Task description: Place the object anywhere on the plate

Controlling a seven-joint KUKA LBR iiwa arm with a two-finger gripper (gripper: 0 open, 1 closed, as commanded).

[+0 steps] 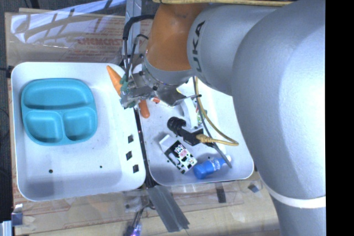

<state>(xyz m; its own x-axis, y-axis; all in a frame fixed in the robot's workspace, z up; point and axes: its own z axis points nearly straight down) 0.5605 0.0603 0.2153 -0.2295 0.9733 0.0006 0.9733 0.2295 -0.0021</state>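
Observation:
A light blue divided plate (58,110) lies in the left part of the left bin (83,174). An orange carrot (114,79) slants from upper left to lower right over the wall between the two bins; its lower end (145,109) sticks out below the fingers. My gripper (130,95) is shut on the carrot's middle, which it hides. The carrot is to the right of the plate, well apart from it.
In the right bin (232,119) lie a white block with a black-and-white pattern (181,156) and a blue object (209,168) near the front. The big grey arm covers the bin's right side.

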